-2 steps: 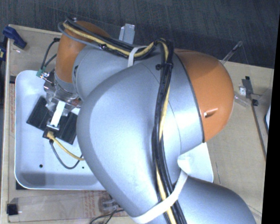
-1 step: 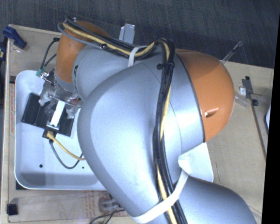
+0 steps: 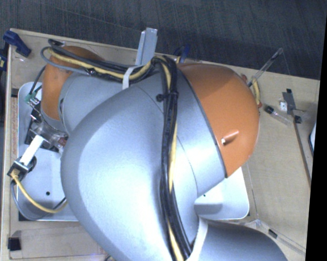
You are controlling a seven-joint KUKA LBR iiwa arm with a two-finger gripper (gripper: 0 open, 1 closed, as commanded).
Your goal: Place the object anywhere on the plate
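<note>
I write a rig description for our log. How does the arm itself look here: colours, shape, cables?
The arm has rounded, glossy grey shells and an orange dome-shaped band. A bundle of black and yellow cables runs along it, tied with a white strap.

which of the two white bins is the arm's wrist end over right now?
The left bin, at the view's left edge. The wrist hardware sits over it; the right bin shows as a corner under the orange band.

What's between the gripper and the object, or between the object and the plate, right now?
That cannot be told from this view. The arm covers most of both bins, hiding the object and the plate. The wrist end reaches down into the left bin, where a yellow cable loops over its floor.
</note>
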